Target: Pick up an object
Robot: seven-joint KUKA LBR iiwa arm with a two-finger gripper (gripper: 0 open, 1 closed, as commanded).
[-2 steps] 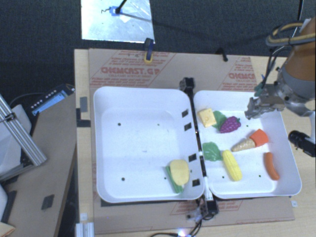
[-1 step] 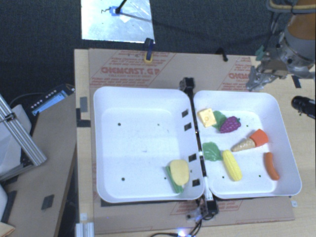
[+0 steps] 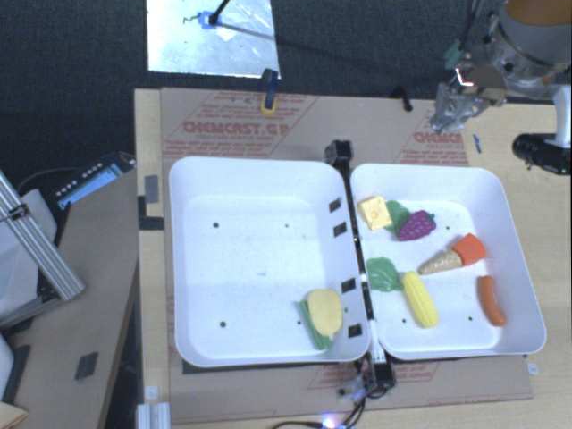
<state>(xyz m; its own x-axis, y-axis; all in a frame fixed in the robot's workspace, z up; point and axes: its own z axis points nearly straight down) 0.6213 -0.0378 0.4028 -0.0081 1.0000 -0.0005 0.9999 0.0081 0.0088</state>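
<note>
Light even, cool, fairly bright overall. Two white bins (image 3: 259, 239) near overexposed, floors washed pale; soft grey shading along the left bin's lower half. Strong glare on the foil sheet (image 3: 213, 23) at top. Dark floor (image 3: 71, 61) swallows detail. Shadows short and faint under the toys. Slight softness throughout; arm (image 3: 527, 25) at upper right mildly blurred.

The claw (image 3: 453, 114) hangs low off the grey arm (image 3: 527, 25).

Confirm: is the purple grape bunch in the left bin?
No, the grape bunch lies in the right bin, beside the yellow cheese.
</note>
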